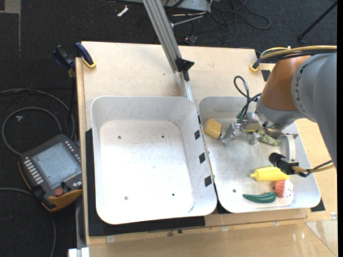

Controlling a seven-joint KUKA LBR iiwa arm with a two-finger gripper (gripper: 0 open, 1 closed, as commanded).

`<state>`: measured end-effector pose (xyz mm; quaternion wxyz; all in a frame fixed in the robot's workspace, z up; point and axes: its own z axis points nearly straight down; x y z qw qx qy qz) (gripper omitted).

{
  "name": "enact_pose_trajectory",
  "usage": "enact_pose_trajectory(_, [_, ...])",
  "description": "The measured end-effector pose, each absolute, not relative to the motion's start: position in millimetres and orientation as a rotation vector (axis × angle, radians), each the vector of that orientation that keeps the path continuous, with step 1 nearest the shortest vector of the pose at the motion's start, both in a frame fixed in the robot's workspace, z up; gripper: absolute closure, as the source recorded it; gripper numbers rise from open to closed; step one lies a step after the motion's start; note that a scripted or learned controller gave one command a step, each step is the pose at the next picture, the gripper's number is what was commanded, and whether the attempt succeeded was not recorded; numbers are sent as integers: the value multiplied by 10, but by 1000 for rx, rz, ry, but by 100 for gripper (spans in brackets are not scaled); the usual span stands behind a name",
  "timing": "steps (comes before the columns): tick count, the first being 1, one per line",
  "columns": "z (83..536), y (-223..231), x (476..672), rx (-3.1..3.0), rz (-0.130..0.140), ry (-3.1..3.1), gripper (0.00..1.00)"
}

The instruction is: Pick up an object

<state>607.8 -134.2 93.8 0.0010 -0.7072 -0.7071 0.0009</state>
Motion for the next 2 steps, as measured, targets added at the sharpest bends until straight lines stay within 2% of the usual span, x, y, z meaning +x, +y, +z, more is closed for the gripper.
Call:
enact_pose_trajectory(1, [1055,-1344,6088,-2223,-1,-2222,100])
enact_pose_trajectory(2, [1498,-1393,6131,-2224,-4,-2225,100])
